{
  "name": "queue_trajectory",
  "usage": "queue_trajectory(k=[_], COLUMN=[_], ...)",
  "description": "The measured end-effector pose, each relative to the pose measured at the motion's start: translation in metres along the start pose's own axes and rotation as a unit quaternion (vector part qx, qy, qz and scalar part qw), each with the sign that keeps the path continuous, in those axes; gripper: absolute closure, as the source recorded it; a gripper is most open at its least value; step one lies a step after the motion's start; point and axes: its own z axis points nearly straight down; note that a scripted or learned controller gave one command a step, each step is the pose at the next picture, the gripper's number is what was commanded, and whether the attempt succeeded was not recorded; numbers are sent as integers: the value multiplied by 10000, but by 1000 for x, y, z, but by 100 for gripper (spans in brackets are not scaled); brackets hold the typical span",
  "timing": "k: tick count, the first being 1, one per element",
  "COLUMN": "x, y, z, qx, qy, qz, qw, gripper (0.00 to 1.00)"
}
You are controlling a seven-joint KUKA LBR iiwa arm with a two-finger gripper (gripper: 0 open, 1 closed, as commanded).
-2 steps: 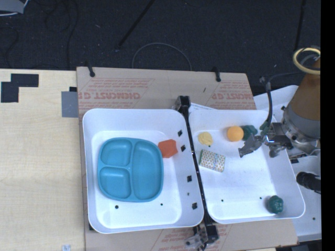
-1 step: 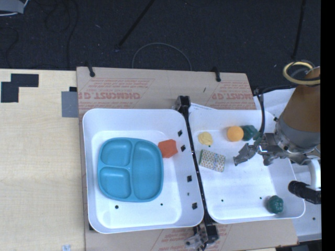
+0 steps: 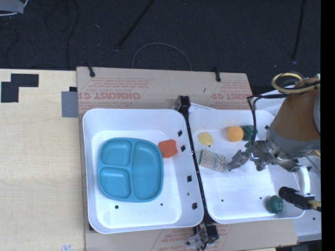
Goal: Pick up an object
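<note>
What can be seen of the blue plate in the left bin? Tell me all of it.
The blue plate is a light blue, rounded-square tray that looks like smooth plastic. Raised ridges split it into three compartments: two smaller ones on the left, one larger on the right. It lies flat, right way up, on the floor of the left bin, turned slightly off square. Nothing shows in its compartments. An orange block sits at its upper right corner, close to or just touching the rim; I cannot tell which.
</note>
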Motion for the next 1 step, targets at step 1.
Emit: queue_trajectory(k=[1], x=[-1], y=[8], z=[51], qx=[1], qy=[0], qz=[3], qw=[10000], gripper=[0])
